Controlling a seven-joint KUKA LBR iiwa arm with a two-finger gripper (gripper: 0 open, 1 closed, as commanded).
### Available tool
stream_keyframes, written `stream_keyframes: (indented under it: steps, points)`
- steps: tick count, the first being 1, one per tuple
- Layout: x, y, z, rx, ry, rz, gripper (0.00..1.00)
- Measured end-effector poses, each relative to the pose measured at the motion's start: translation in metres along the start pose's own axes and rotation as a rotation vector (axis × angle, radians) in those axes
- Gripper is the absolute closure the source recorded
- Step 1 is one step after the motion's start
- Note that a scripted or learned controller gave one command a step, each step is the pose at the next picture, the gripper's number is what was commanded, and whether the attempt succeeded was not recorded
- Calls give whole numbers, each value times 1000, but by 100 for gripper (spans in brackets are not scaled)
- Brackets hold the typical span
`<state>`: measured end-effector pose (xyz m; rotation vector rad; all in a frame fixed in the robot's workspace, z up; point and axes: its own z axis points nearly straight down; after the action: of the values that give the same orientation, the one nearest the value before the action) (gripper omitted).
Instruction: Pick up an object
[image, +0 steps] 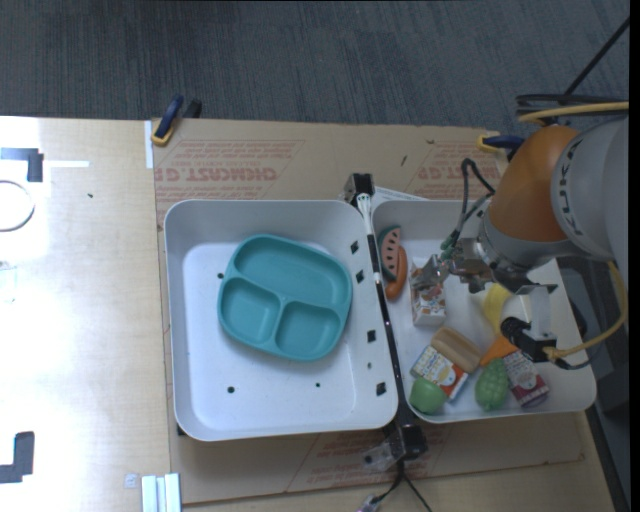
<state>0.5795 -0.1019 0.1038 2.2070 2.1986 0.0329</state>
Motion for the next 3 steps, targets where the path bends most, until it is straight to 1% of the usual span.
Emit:
stream_keyframes:
  steps: [1,2,3]
  points:
    - [4,1,0,2,-3,-1,0]
    - [8,4,-13,-1,5,-2,100]
    - [8,4,-12,0,5,-1,0]
